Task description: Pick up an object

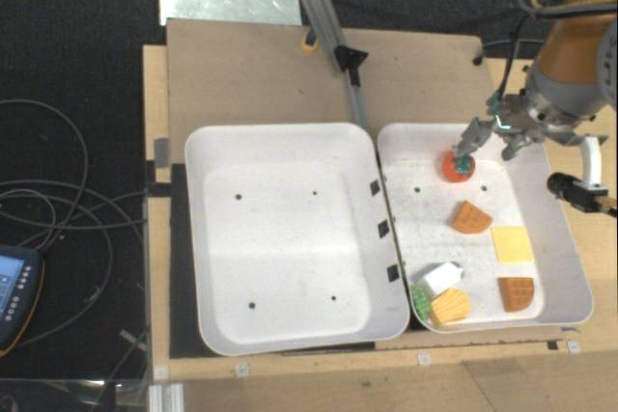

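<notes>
your gripper (494,142) hangs jaws spread, holding nothing, over the red tomato (458,167) at the right bin's (565,241) far end (round, so it may roll away).

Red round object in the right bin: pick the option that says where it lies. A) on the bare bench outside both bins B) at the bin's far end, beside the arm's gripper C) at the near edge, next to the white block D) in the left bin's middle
B: the red round object sits at the right bin's far end, right beside the gripper.
</notes>
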Available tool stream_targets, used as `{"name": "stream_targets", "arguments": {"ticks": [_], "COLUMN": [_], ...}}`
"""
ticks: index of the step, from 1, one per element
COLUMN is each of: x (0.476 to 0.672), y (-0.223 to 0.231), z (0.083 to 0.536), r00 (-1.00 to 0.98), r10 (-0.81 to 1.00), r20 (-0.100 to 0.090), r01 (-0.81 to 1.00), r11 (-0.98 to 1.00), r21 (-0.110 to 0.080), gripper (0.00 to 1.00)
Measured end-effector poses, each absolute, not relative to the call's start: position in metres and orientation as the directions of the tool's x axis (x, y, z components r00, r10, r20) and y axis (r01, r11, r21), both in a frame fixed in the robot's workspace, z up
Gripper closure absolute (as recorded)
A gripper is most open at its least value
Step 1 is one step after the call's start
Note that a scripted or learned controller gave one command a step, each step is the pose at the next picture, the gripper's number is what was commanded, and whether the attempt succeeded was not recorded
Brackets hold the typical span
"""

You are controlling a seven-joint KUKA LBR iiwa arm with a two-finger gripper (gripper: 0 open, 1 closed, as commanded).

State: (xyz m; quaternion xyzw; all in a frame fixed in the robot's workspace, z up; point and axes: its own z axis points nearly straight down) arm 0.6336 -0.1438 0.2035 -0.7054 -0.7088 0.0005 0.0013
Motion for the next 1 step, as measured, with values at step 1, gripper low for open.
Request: {"name": "stream_targets", "arguments": {"ticks": [1], "x": [0.6345], "y": [-0.1440], "z": [0.2061], "r00": [-0.006], "r10": [1.000], "r20": [-0.001], "r01": [1.000], "r11": [0.006], "r21": [0.001], "gripper": [0.00]}}
